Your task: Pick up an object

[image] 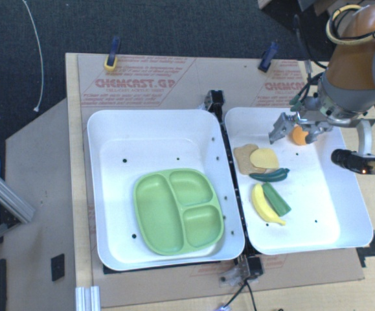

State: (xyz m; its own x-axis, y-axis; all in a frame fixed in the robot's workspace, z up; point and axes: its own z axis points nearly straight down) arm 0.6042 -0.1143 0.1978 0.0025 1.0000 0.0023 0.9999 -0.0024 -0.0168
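Observation:
My gripper [298,131] hangs over the back of the right bin [342,225]. Its two grey fingers stand spread apart, open. A small orange ball [299,137] lies between them, with a gap on each side. Nearer the bin's left wall lie a tan flat piece [243,158], a pale yellow round piece [265,159] and a dark green bean-like item [269,174]. In front of those, a yellow banana [264,207] rests against a green block [277,199].
The left bin [109,141] holds a light green divided plate [177,210]. A black divider clamp [214,100] sits between the bins at the back. A black fitting [350,161] on the arm juts over the right bin's right rim.

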